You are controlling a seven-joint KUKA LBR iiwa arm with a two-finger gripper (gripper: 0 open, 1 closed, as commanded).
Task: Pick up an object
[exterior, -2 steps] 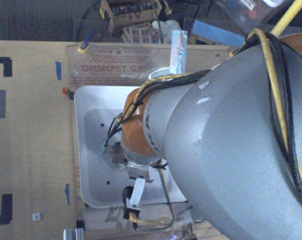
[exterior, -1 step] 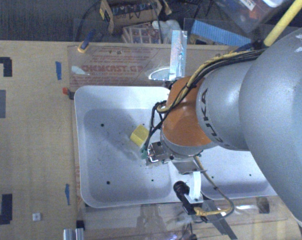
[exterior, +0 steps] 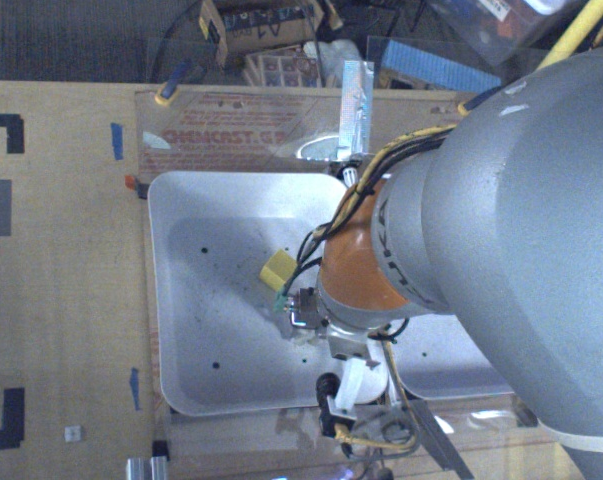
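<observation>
A small yellow block (exterior: 278, 269) lies near the middle of the left white bin (exterior: 186, 208). A small green piece (exterior: 280, 304) shows just below it, at the edge of the wrist. My gripper (exterior: 301, 318) hangs low over the bin floor, right beside and slightly below the yellow block. The grey arm and its orange band (exterior: 356, 268) cover most of the gripper from above, and I cannot see anything held in it.
A strip of the right white bin (exterior: 451, 373) shows under the arm. Cables and a white fitting (exterior: 356, 393) hang over the front rim. Behind the bins lie a printed clear sheet (exterior: 231, 133) and cardboard clutter (exterior: 261, 18).
</observation>
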